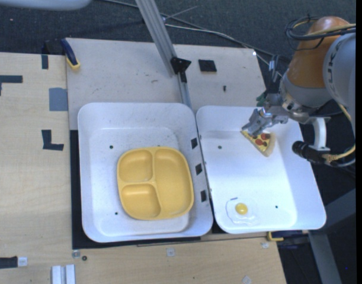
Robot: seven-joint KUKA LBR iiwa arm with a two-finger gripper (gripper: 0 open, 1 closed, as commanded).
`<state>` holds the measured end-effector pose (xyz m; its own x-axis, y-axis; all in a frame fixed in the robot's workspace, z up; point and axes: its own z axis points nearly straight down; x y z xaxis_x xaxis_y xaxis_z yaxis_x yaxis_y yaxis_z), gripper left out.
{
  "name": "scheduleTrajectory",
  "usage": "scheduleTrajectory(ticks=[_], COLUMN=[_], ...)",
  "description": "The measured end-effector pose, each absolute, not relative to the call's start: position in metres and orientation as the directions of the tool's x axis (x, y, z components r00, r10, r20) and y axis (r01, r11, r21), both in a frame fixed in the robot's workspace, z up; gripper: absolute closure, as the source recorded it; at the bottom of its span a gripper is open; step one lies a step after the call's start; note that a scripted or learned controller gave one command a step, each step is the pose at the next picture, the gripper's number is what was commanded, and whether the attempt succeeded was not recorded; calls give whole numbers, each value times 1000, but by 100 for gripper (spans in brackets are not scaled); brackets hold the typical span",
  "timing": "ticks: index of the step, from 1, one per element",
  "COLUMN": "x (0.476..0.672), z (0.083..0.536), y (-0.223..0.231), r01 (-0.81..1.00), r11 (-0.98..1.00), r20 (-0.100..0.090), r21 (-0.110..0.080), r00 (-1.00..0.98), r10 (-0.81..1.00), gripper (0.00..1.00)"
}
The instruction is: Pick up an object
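A toy pizza slice (263, 141) with red toppings lies at the back of the right bin (287, 176). My gripper (255, 125) is directly over the slice's upper left end and looks to touch or overlap it. The grey arm with its orange band (314, 46) comes in from the right. A toy fried egg (240, 210) rests near the front edge of the right bin. A yellow divided plate (155, 182) sits in the left bin (98, 158).
A slanted metal pole (160, 31) rises behind the bins, with a black clamp at its base. Black cables (314, 152) hang by the right bin's right wall. Tape marks dot the wooden bench on the left.
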<state>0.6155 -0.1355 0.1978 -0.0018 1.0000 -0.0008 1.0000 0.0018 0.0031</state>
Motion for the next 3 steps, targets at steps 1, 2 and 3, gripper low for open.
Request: scheduleTrajectory(ticks=[1,2,3], x=[616,608,582], z=[247,242,239], y=[-135,-93,-42], r01=[1000,1000,1000], r11=[2,4,5], r20=[-1,0,1], r21=[4,-2,-3], r00=[-2,-4,-5], r10=[1000,1000,1000], gripper=[100,100,100])
